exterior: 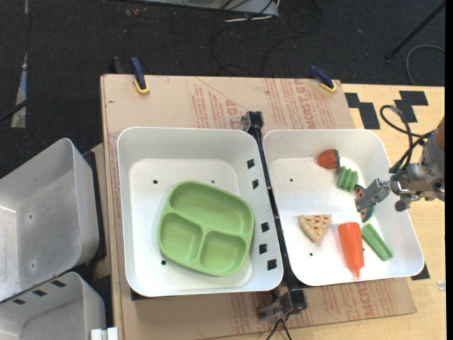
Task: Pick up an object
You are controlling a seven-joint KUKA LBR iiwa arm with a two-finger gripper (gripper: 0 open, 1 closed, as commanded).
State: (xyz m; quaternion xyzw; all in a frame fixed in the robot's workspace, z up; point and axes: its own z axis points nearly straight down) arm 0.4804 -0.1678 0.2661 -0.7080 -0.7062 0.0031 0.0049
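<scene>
My gripper (386, 198) hangs over the right edge of the right bin (297, 147), reaching in from the right. It is open, with nothing between its fingers. Its left finger (369, 195) is just above a green bean-like piece (376, 242) and right of another green piece (347, 178). A red strawberry (327, 159) lies at the bin's back. An orange carrot (352, 247) lies near the front, with a tan pizza-like wedge (315, 226) to its left.
The left bin (134, 147) holds a green divided plate (206, 228). A black divider (267, 190) runs between the bins. Cables (396, 119) hang at the right beside the arm (428, 172). A white tub (42, 197) stands off the bench's left.
</scene>
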